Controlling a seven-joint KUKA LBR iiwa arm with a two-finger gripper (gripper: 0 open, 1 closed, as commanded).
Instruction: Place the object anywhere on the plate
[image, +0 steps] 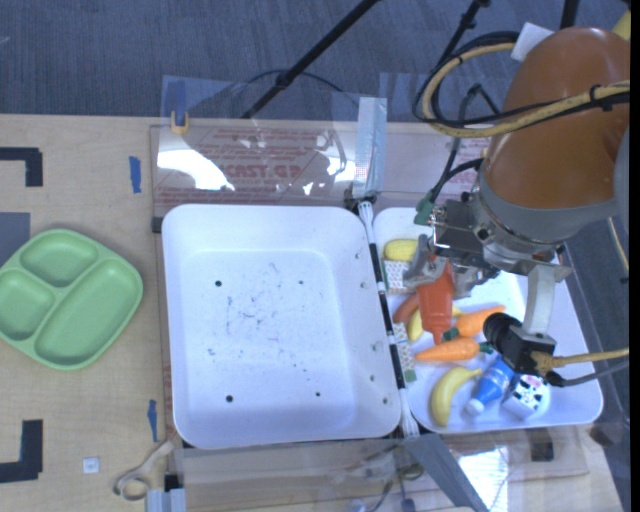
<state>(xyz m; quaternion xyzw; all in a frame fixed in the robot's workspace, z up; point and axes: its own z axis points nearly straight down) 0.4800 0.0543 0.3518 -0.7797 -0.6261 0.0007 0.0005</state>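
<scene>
Orange toy carrots (452, 350) crowd the right bin (580, 390) under the gripper (432, 268); can't tell its finger state; green divided plate (68, 297) waits far left

bright, even overhead light, slightly cool cast. strong white glare on the clear plastic sheet (255, 160) behind the bins, washing out its red print. left bin (270, 320) is near blown out on its rim, floor still shows faint scuffs. soft short shadows under the green plate (68, 297) and along the bin edges. the orange arm band (565, 110) is close to the lens, soft and out of focus. toys in the right bin (575, 400) are a bit mushy, low resolution. table (80, 160) wood grain barely resolves.
</scene>
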